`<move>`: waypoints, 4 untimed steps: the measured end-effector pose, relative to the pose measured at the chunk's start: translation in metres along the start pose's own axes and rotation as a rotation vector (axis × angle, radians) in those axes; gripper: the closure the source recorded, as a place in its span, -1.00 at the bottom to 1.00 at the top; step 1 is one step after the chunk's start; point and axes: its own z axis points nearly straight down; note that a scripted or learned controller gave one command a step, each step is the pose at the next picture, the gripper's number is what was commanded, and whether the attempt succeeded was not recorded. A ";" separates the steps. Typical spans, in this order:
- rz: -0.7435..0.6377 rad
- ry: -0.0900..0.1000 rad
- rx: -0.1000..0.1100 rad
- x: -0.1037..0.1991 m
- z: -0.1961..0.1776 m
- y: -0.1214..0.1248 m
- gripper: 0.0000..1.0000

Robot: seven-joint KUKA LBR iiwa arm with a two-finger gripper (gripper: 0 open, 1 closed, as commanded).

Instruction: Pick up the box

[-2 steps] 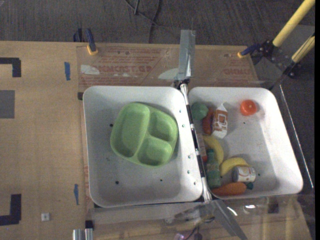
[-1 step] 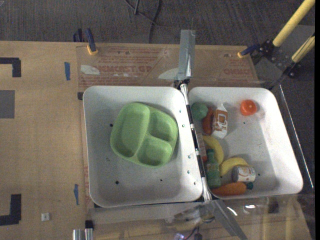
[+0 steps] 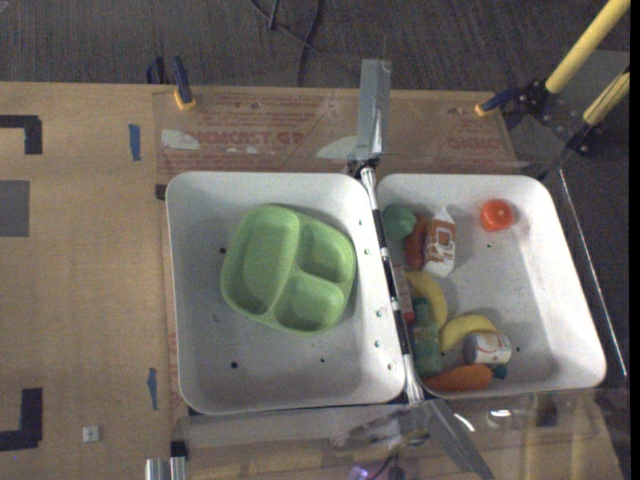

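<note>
Item: box [image 3: 440, 243], a small carton, white with a brown-orange printed face and a peaked top. We find it lying in the right bin [image 3: 560, 298], upper left part, close to the divider between the bins.

Neighbours: a green ball [image 3: 398, 220] just beside it, a reddish piece [image 3: 415, 251] touching its left edge, a banana [image 3: 430, 293] just below, an orange cap [image 3: 497, 214] apart to the right. Lower down we list a second banana [image 3: 466, 327], a small can [image 3: 487, 348] and a carrot [image 3: 460, 377].

Left bin [image 3: 200, 358]: one green divided plate [image 3: 290, 268].

Fingers: we cannot tell their state.

Risks, as we judge them: the crowding along the divider may make the fingers catch the reddish piece or the ball instead; the bin wall leaves little room on that side; the lying carton may slip or tip when pinched.
</note>
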 end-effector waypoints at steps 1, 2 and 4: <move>0.000 -0.006 -0.005 -0.002 -0.012 0.001 1.00; 0.000 -0.006 -0.005 -0.002 -0.012 0.001 -1.00; 0.001 -0.013 -0.010 -0.003 -0.023 0.001 -1.00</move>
